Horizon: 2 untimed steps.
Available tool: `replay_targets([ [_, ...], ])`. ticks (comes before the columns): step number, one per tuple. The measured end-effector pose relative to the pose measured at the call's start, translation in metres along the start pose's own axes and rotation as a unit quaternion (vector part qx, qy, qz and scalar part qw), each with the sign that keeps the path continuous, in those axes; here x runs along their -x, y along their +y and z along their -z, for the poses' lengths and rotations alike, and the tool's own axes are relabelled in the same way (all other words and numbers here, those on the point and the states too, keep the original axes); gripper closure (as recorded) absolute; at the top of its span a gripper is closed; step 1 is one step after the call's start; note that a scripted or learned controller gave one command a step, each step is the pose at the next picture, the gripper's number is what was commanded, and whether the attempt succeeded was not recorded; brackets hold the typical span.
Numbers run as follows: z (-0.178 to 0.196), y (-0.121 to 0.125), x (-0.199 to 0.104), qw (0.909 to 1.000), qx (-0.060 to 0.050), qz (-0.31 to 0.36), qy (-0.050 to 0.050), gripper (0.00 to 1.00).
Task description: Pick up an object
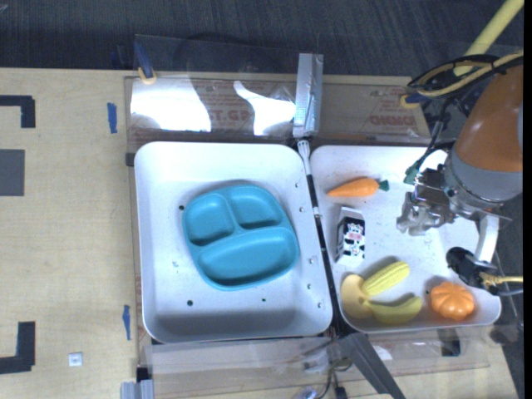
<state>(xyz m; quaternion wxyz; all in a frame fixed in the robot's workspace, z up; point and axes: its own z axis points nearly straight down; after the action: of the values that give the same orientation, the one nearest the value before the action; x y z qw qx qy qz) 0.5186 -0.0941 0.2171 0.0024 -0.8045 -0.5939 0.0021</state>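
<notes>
The left shallow white bin (158,248) on the worktop holds a blue plastic divided plate (240,233). In the right white bin (332,160) lie an orange toy carrot (355,188), a small black-and-white cow-patterned carton (353,237), a yellow corn cob (386,277) resting on a yellow banana (384,307), and a small orange pumpkin (453,301). The tool (417,219) hangs over that bin, right of the carrot; how far it is spread I cannot tell.

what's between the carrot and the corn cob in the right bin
In the camera view, a small black-and-white carton lies between the carrot above and the corn cob below, on the right bin's floor, touching neither.
</notes>
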Motion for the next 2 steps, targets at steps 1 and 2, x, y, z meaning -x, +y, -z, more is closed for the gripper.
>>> replay_targets([
  [1,0.103,0.012,0.034,0.9975,0.004,0.07,0.0,1.0],
  [2,0.067,0.044,-0.032,0.9935,0.0,0.114,-0.001,1.0],
])
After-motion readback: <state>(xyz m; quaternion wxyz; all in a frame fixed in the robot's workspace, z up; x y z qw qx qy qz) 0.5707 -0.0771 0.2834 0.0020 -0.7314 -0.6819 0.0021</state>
